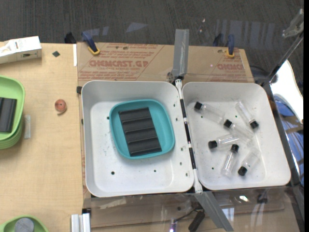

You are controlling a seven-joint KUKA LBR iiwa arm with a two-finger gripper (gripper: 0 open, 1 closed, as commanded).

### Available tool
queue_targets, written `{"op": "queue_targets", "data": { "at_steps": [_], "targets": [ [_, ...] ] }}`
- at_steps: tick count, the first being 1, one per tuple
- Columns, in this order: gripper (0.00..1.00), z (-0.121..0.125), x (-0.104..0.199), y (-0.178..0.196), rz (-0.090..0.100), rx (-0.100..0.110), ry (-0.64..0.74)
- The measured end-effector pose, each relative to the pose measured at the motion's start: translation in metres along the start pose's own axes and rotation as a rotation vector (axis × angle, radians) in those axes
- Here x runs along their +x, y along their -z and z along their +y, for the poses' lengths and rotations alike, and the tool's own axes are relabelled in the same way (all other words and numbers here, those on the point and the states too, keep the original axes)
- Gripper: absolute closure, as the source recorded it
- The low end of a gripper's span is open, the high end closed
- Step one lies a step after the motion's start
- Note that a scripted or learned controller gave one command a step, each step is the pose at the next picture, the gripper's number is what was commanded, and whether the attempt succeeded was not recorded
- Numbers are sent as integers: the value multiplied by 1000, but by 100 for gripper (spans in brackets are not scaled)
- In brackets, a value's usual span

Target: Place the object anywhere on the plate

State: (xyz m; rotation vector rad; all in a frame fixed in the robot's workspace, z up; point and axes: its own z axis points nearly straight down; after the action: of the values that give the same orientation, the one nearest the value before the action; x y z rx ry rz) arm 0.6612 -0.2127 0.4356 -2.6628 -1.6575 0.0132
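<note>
A teal plate (pixel 166 134) lies in the left white bin (pixel 96 168), and a dark ribbed insert (pixel 139 131) covers its middle. The right white bin (pixel 275 173) holds several clear plastic vials with black caps, scattered loosely. One vial (pixel 212 114) lies at the upper left, another vial (pixel 246 115) at the upper right, and a third vial (pixel 222 142) near the bin's middle.
A vertical grey post (pixel 181 52) stands behind the seam between the bins. Cardboard (pixel 125 59) with clamps lies behind them. On the wooden bench to the left sit a green tray (pixel 14 93), a white box (pixel 19 49) and a small red cap (pixel 60 105).
</note>
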Motion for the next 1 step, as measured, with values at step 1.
{"op": "queue_targets", "data": {
  "at_steps": [1],
  "targets": [
    [0,-1,2,0,1,1,-113]
  ]
}}
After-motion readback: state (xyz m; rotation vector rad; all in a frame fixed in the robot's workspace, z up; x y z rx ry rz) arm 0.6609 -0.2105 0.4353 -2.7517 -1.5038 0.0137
